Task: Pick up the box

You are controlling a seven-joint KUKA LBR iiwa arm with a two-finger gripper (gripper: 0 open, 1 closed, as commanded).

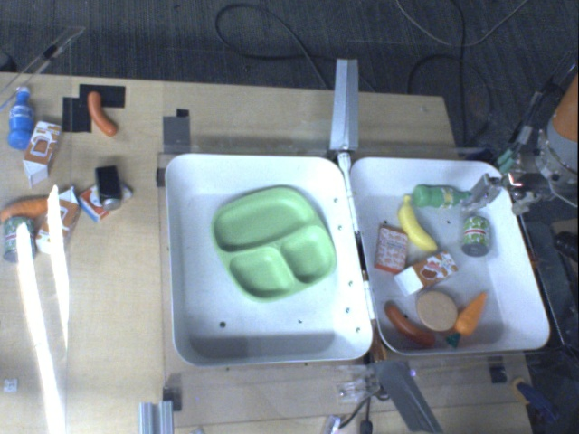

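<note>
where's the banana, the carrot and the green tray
banana [416,225], camera view, middle of its curved yellow body
carrot [469,314], camera view, orange body in the right bin
green tray [274,241], camera view, ridge between its compartments, left bin

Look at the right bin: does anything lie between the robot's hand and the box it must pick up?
Yes. The hand hangs at the right bin's upper right, over the green bottle. The box lies lower left of it, and the banana rests between them, close beside the box's right edge.
</note>
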